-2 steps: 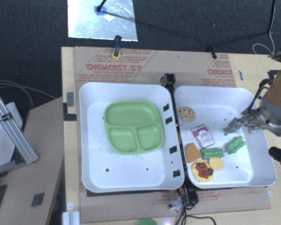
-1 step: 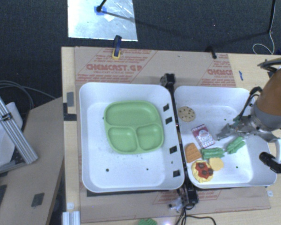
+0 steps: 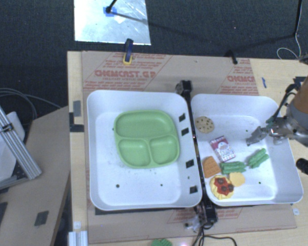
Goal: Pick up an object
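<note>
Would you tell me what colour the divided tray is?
Light green; the tray shows in the camera view.

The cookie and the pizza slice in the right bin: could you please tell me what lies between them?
In the camera view, the red-and-white packet and the tan cracker lie between the cookie and the pizza slice.

Both bins are white. The left one holds a pale green divided plate. In the right bin, a tan cookie is dotted with dark chips, a small packet is red and white, two vegetables are green, a cracker is orange-brown, and a yellow pizza carries red topping
</note>
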You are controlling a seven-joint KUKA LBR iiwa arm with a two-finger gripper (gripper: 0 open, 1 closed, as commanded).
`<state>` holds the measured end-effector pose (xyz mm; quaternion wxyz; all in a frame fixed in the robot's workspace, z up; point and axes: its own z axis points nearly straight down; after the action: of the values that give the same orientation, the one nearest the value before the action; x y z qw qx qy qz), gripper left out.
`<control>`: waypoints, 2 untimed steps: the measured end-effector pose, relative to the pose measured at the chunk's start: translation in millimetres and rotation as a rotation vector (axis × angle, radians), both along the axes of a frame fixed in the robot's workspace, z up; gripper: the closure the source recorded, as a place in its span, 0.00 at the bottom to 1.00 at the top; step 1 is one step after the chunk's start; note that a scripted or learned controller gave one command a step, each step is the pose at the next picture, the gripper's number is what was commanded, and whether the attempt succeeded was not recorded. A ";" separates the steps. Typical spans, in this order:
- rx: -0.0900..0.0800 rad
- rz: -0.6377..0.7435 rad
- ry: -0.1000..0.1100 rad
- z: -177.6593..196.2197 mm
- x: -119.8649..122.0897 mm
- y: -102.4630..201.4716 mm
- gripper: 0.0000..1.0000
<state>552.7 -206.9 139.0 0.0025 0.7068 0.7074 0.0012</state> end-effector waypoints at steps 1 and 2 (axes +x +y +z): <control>0.000 0.006 -0.002 -53.8 -6.9 86.0 0.00; 0.001 -0.001 0.002 5.1 -39.7 80.8 0.00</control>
<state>513.0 -126.1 144.0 0.0013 0.7071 0.7071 0.0009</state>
